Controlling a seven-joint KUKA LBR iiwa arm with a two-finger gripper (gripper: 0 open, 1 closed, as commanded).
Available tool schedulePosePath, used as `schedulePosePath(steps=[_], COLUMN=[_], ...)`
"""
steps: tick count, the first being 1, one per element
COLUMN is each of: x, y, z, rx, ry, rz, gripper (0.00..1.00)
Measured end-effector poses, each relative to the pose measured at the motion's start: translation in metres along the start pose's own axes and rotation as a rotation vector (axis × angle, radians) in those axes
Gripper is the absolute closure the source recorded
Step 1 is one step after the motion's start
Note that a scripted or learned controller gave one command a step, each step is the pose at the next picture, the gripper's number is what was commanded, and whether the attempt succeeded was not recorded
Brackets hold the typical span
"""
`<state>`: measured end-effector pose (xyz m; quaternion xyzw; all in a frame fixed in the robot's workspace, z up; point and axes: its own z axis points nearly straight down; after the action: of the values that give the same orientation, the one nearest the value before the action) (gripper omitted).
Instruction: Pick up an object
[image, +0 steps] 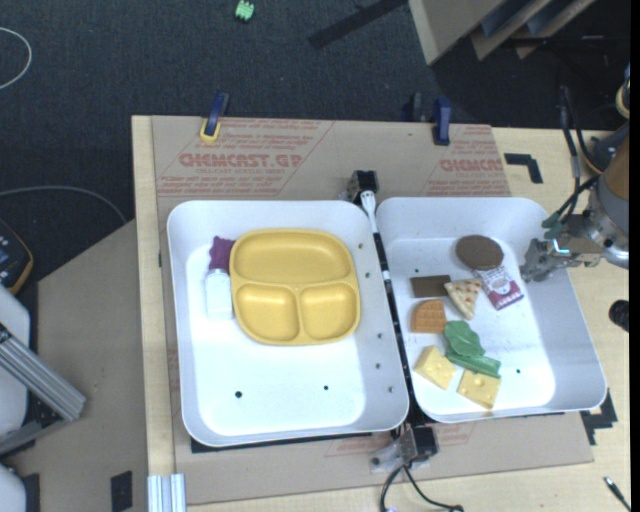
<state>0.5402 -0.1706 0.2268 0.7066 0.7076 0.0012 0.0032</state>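
Observation:
The right bin (560, 330) holds several toy food pieces: a brown round cookie (479, 251), a dark brown bar (430, 286), a pizza slice (463, 297), a red-and-white packet (501, 288), a tan waffle square (428, 317), a green leafy piece (467, 346) and two yellow cheese blocks (435, 367) (478, 387). My gripper (545, 257) hangs at the bin's upper right rim, right of the packet and the cookie, touching none of them. Nothing is visible between its fingers.
The left bin (200, 360) carries a yellow divided plate (295, 285), with a purple-and-white bottle (218, 275) at its left side. Blue and yellow clamps (212, 118) (440, 120) grip the board's far edge. Cables run down the right side by the arm.

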Motion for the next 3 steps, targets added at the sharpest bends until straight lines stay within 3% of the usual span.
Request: schedulePosePath(steps=[2, 3], x=[0.115, 0.167], y=[0.018, 0.026], z=[0.017, 0.002], rx=[0.009, 0.003], ry=[0.006, 0.005], rz=[-0.005, -0.005], gripper=[1.00, 1.00])
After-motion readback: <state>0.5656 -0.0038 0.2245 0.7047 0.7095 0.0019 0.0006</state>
